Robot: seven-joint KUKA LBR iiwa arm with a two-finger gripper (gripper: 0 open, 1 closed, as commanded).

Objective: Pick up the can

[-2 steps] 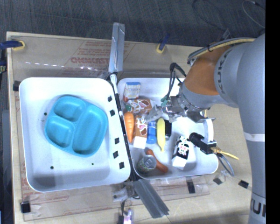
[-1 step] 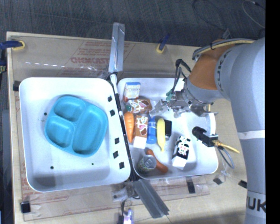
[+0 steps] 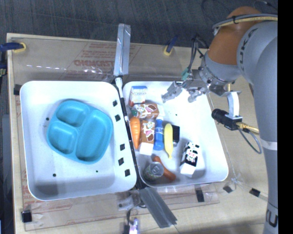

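The can (image 3: 155, 170) is a small silver tin standing near the front edge of the right bin (image 3: 212, 130), beside a carrot end. My gripper (image 3: 179, 92) hangs over the back of that bin, well behind the can. Its two fingers are spread apart with nothing between them.
The right bin also holds a small carton (image 3: 138, 93), a brown patterned box (image 3: 146, 121), a carrot (image 3: 135, 132), a blue bottle (image 3: 158, 135), a banana (image 3: 168, 139) and a cow-print carton (image 3: 189, 158). A blue divided tray (image 3: 80, 130) lies in the left bin (image 3: 34, 179).
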